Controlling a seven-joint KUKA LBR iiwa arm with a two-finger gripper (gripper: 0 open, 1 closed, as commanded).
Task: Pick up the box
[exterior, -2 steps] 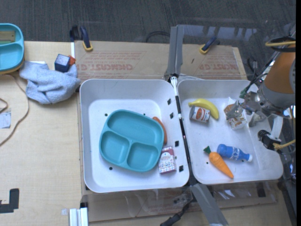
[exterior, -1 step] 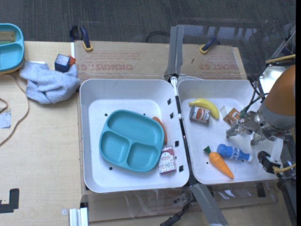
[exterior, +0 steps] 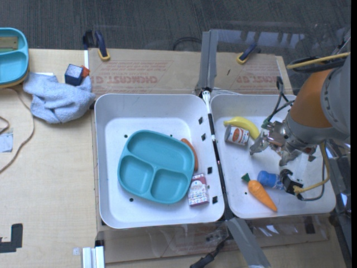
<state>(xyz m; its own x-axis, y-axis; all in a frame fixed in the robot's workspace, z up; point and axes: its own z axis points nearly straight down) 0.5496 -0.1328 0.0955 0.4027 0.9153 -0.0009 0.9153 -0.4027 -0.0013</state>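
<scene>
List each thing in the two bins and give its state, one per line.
Box: left bin, lying against the plate's lower right edge, untouched.
Plate: left bin, flat, right side up.
Can: right bin, on its side.
Banana: right bin, touching the can.
Carrot: right bin, lying flat.
Gripper: above the right bin, far from the box.

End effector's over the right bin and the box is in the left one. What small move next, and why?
Probably shift left across the divider: the end effector sits over the right white bin near the yellow banana, while the small red-and-white carton box lies in the left white bin beside the teal divided plate.
</scene>
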